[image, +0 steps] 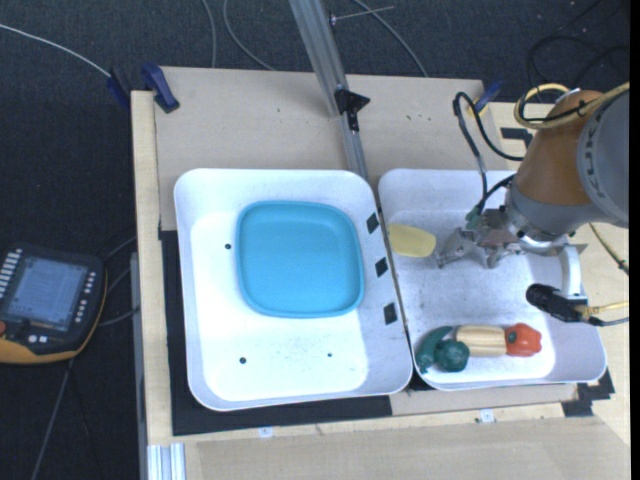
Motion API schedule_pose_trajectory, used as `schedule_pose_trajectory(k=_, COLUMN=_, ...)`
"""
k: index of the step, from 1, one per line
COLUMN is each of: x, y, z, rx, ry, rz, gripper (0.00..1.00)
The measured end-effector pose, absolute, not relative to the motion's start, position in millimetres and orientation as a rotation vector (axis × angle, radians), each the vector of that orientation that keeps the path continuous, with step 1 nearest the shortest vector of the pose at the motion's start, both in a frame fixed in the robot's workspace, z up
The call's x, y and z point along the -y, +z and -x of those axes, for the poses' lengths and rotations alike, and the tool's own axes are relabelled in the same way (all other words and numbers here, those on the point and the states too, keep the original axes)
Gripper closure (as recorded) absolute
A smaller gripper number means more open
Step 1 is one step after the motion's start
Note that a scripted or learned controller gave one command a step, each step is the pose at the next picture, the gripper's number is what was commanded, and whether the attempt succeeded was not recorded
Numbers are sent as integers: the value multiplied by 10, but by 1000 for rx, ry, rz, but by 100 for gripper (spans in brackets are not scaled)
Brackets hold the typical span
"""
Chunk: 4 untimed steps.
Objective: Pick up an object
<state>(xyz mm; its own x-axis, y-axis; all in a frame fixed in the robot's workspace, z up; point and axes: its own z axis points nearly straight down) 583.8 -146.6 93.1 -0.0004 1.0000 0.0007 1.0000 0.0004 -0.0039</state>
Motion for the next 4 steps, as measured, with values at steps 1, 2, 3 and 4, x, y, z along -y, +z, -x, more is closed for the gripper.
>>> schedule_pose_trajectory(k=1, x=1468, y=1064, z=-5854, rx=2223, ry=-2, rz=2222, gripper=100)
schedule_pose_trajectory(k=2, x=1485, y=1505, z=-5918, rx=2224, ry=-4, rz=2224, gripper=100)
schedule_pose_trajectory(k=3, x=1581, y=1996, z=-5942, rx=2225, ry=-5, rz=2225, gripper=100)
schedule_pose_trajectory(k=4, x=1581, y=2420, z=-5951, rx=2225, ry=-4, rz=2224, gripper=100)
